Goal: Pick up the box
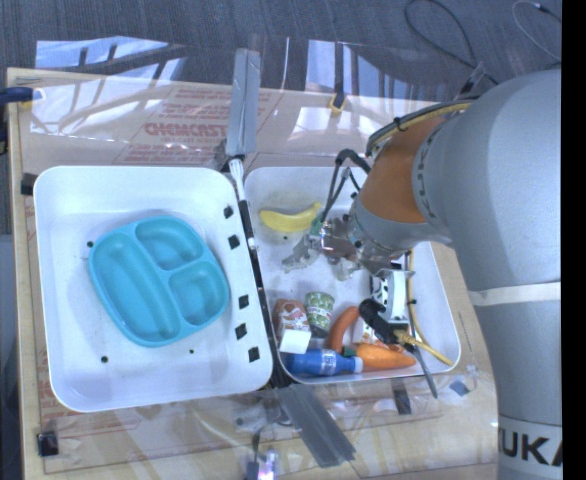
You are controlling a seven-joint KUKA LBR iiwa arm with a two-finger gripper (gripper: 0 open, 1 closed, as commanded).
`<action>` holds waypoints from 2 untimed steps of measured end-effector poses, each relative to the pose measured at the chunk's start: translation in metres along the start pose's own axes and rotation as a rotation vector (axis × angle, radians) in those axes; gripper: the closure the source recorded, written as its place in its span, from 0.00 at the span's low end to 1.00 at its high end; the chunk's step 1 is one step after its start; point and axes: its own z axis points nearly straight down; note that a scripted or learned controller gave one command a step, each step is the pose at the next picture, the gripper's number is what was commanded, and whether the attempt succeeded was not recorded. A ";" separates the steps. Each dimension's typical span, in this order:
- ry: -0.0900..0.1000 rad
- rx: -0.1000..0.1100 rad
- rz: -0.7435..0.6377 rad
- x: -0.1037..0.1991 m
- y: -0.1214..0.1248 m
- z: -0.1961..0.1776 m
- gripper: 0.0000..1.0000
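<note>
One small white cardboard box [295,341] sits long axis pointing 2 o'clock; can't tell the end effector [325,249] state tbh.

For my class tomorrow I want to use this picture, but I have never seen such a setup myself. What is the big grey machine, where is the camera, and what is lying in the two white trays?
The big grey shape is a robot arm with an orange band above its wrist. It reaches in from the right of the picture. One fixed camera above the bench looks down at a slant on everything.

Two shallow white bins sit side by side. The left bin holds a blue divided plate. The right bin holds a jumble of small things: a yellow banana, a small green cup, a blue bottle lying on its side, a carrot and a small white box near the front.

The arm's gripper hangs over the middle of the right bin. Nothing can be seen held in it, and whether it is open or shut cannot be made out.
</note>
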 end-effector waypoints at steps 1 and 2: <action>0.000 0.000 0.081 -0.012 -0.040 0.001 0.00; 0.001 0.002 0.078 -0.012 -0.040 -0.009 1.00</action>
